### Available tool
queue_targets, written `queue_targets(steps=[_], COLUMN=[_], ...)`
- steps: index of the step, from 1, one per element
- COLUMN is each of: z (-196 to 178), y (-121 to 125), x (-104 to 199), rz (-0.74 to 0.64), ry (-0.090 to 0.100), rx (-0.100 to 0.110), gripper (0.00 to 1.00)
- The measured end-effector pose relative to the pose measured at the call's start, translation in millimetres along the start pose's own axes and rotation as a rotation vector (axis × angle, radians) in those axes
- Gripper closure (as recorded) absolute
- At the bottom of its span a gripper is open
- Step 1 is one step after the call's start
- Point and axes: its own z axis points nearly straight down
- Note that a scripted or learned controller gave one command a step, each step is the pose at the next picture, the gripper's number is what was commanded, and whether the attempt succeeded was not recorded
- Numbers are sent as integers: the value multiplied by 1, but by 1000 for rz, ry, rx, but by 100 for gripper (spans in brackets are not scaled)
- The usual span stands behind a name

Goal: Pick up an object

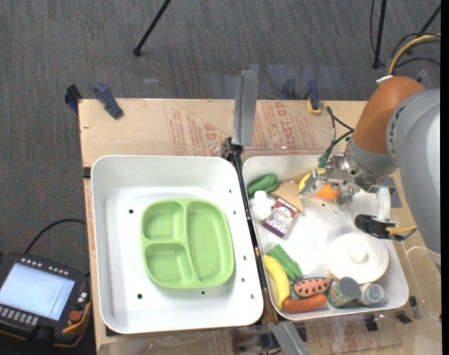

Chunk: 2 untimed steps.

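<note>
Camera view: looks down at a slant on 2 bins side by side on a brown board (172,128) with red print.
Left bin: shallow white plastic bin with rounded corners (113,220) and smooth walls.
Plate: light green plastic plate with 3 compartments (209,242), flat in the middle of the left bin.
Right bin: matching white plastic bin (316,231), crowded with small toy-like things.
Arm: grey arm with a glossy orange band (387,109), reaching in from the right.
Gripper: metal gripper (329,182), low over the far right part of the right bin.
Gripper state: whether it is spread or pressed together cannot be told.
Task's thing: orange rounded piece (326,193), right at the gripper's tip near the bin's far wall; whether it is pinched cannot be told.
Beside it: tan wedge (288,193), green curved vegetable (262,183), white ball (261,207), small purple printed box (281,218).
Near side: white round lid (357,256), yellow banana (276,279), watermelon slice (311,287), 2 small tins (342,291).
</note>
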Motion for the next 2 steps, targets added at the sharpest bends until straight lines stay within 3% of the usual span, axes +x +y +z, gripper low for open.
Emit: queue_targets(steps=[1, 2], z=[1, 0], y=[-5, -1], x=[27, 7], rz=[212, 357], ry=[0, 1], rx=[4, 0], gripper=[0, 0])
